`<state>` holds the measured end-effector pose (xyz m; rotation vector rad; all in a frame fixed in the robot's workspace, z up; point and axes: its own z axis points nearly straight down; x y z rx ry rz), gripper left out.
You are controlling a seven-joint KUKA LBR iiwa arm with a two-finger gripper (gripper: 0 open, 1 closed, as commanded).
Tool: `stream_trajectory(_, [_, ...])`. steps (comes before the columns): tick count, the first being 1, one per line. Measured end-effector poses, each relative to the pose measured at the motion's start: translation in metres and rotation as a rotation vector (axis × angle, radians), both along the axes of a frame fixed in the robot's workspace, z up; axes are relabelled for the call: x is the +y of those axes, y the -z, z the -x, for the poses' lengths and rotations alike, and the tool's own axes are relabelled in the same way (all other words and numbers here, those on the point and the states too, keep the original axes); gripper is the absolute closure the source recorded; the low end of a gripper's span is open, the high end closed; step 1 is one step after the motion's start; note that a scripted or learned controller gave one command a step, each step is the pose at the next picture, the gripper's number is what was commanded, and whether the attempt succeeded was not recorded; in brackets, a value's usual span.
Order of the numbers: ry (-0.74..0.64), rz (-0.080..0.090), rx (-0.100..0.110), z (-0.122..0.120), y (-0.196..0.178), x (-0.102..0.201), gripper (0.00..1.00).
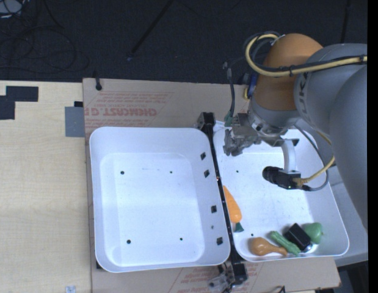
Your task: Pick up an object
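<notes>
Carrot [232,205] lies apart; hand [232,144] hovers (right bin [335,224]).

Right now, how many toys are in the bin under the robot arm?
4: an orange carrot by the left wall, and a tan piece, black block and green piece clustered at the near edge. The arm may hide others.

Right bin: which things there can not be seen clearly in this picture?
- Gripper: too small and dark in the camera view to tell its finger state.
- Right bin: the arm covers its far right part.
- Black object: overlaps the green objects; shapes blur together.
- Orange carrot-like object: partly behind the bin wall.
</notes>
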<state>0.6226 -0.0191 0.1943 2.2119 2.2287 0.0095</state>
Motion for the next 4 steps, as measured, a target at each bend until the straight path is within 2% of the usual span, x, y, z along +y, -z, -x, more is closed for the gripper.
stream_trajectory(1, [-0.001,-0.001,-0.004,0.042,-0.126,0.064,1.00])
stream_trajectory(2, [0.001,0.002,0.012,0.016,-0.058,0.147,1.00])
stream_trajectory(3, [0.004,0.005,0.016,-0.011,0.034,0.171,1.00])
stream_trajectory(4, [0.005,0.002,0.003,-0.013,-0.039,0.186,1.00])
